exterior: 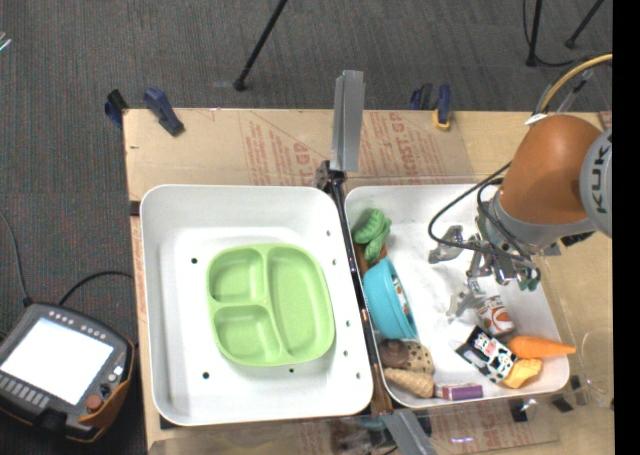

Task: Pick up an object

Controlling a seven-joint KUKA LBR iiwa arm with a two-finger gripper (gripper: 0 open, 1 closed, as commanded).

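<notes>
The right bin [420,205] holds several toys: a green leafy piece [372,231], a blue bowl [388,300] tipped on its side against the left wall, a small red and white can [495,316], a black and white box [487,351] and an orange carrot [541,347]. My gripper [487,283] hangs low over the bin's right half, just above the can and close to it. The wrist's orange band [545,168] hides part of the bin's right wall. I see nothing held in the gripper.
The left bin [165,243] holds a green divided plate [270,303]. At the right bin's front edge lie a brown lump [405,353], a cone [412,380], a purple piece [458,392] and a yellow piece [522,373]. A metal post [347,128] stands behind the bins.
</notes>
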